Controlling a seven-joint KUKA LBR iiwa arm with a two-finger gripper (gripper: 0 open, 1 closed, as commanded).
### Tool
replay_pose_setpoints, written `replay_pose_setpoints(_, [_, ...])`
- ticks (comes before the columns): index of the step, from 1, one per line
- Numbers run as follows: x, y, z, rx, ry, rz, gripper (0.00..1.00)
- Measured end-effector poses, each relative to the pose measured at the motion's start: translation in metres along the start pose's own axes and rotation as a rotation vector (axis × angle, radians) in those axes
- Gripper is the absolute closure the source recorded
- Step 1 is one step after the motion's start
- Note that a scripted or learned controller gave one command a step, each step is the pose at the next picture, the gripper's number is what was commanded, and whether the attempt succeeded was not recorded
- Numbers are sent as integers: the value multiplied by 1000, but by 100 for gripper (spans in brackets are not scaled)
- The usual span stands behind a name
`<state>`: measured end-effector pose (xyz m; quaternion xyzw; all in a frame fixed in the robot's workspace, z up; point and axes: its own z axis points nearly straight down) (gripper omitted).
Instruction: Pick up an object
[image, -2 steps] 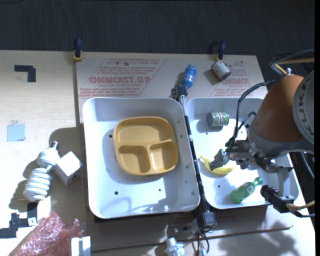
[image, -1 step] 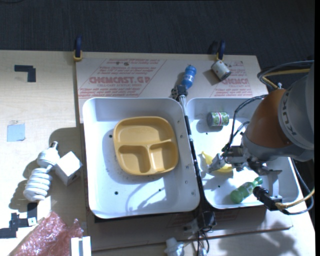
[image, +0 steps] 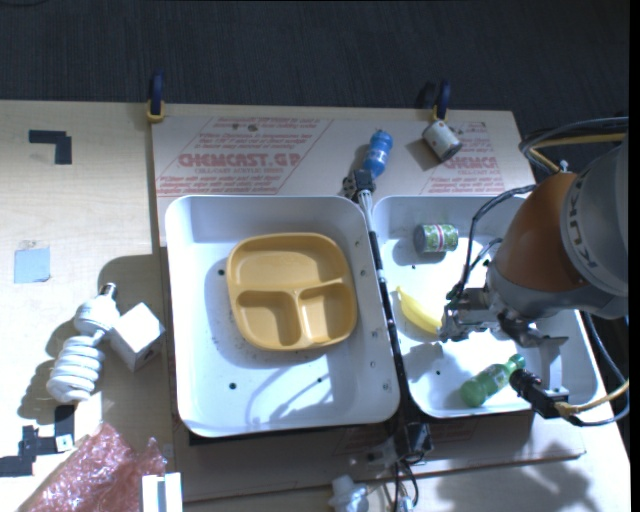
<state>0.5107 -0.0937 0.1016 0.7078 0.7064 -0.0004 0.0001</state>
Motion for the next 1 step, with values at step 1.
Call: replay_pose_setpoints(1, [31,94,-91,0,-1,-4,100])
